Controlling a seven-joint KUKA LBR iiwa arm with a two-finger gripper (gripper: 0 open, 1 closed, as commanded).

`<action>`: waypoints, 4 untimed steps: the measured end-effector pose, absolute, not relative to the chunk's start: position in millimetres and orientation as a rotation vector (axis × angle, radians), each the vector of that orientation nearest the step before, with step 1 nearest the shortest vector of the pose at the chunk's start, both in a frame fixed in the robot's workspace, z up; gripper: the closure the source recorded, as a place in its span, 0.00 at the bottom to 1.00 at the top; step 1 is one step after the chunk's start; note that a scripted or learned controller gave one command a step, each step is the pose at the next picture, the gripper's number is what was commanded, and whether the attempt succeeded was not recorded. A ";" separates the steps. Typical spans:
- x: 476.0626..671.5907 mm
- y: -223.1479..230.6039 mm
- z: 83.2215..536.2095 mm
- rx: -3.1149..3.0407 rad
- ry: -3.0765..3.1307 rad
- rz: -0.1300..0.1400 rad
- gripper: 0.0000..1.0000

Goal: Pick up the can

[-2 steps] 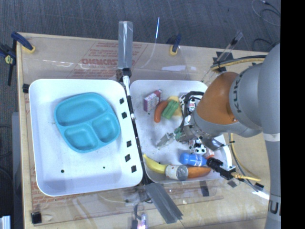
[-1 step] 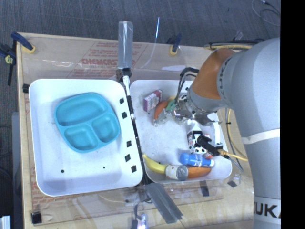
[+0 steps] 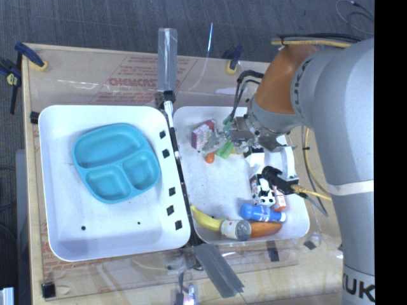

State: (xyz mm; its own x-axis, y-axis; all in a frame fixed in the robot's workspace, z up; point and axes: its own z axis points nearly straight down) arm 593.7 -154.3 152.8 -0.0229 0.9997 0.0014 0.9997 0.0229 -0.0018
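While the left bin holds only a blue three-compartment plate around its centre, the right bin is crowded — a small pink-and-white box at eleven o'clock, a banana at seven, the blue can lying on its side at five, just above an orange carrot-like piece. At one o'clock the gripper sits among green and orange bits; whether its jaws are spread, I cannot tell. Bare floor lies mid-bin.
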 end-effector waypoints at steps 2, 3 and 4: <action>582.0 -209.9 101.7 -2.139 -2.293 0.003 1.00; 583.6 -169.2 244.0 -2.195 -2.246 0.001 1.00; 586.4 -122.7 291.1 -2.327 -2.110 0.002 1.00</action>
